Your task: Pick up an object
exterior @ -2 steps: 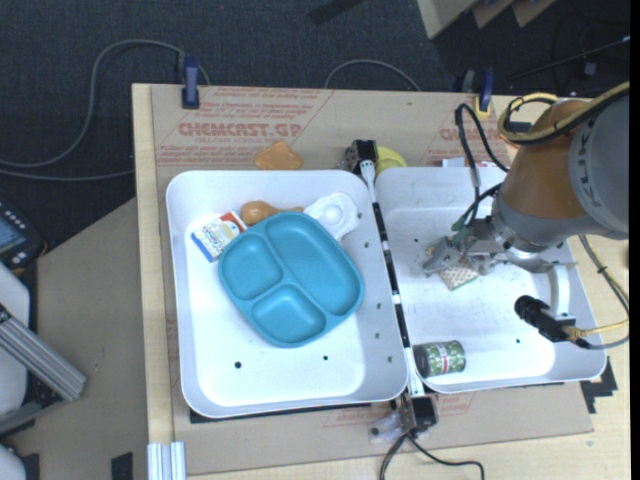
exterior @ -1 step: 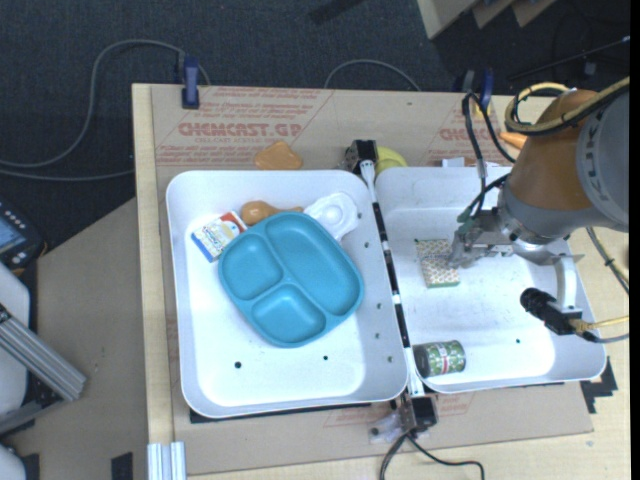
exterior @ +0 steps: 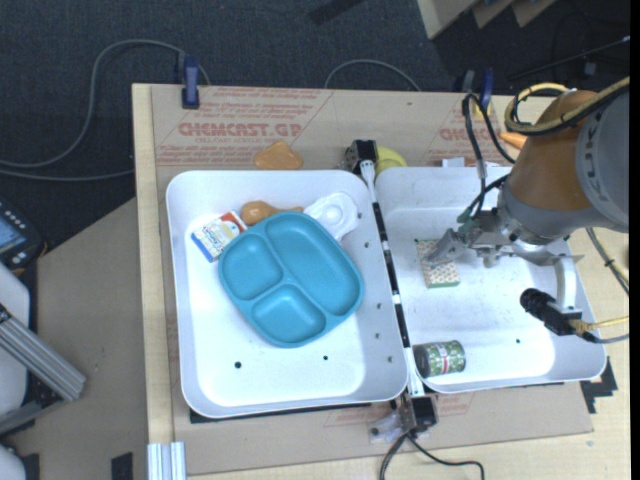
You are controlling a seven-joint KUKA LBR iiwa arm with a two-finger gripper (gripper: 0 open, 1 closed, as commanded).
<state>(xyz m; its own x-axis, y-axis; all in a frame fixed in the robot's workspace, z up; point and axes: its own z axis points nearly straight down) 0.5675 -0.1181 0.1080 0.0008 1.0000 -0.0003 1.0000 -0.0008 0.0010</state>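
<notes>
In the right bin (exterior: 500,353) a small speckled packet (exterior: 441,273) lies flat near the upper left. My gripper (exterior: 447,250) hangs right over the packet's top edge, at the end of the grey and orange arm coming in from the right. A green can (exterior: 439,358) lies on its side at the bin's near left corner, well apart from the gripper. I see nothing held in the gripper.
The left bin (exterior: 210,358) holds a blue divided tray (exterior: 288,278), a small carton (exterior: 217,235), a brown rounded item (exterior: 257,211) and a white plastic piece (exterior: 333,211). An orange item (exterior: 278,155) and a yellow one (exterior: 389,158) lie on the bench behind the bins.
</notes>
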